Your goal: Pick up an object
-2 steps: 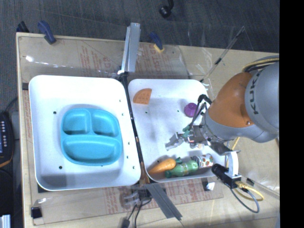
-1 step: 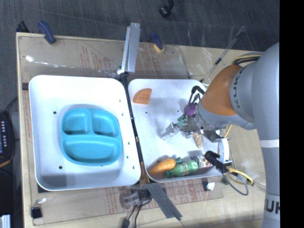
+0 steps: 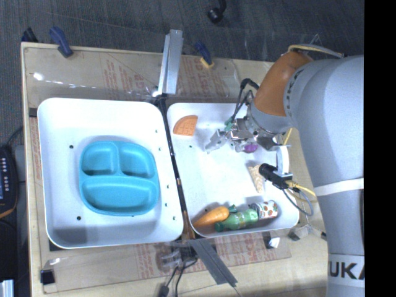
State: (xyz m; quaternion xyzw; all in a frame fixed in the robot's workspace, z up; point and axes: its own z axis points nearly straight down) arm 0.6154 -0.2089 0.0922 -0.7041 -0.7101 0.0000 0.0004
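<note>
My gripper (image 3: 215,140) hangs over the upper middle of the right bin (image 3: 204,172), pointing left, open, with nothing between its fingers. An orange bread-like slice (image 3: 185,125) lies just to its left, near the bin's top left corner. A small purple object (image 3: 249,146) sits right behind the gripper, partly hidden by the wrist. A tan cone-shaped piece (image 3: 255,177) lies below it. Along the bin's front wall lie an orange carrot (image 3: 210,215), a green bottle (image 3: 242,218) and a small patterned can (image 3: 267,210).
The left bin (image 3: 55,166) holds a blue divided plate (image 3: 119,177). A metal bar (image 3: 170,60) stands at the back between the bins. The grey arm (image 3: 322,122) covers the right bin's right side.
</note>
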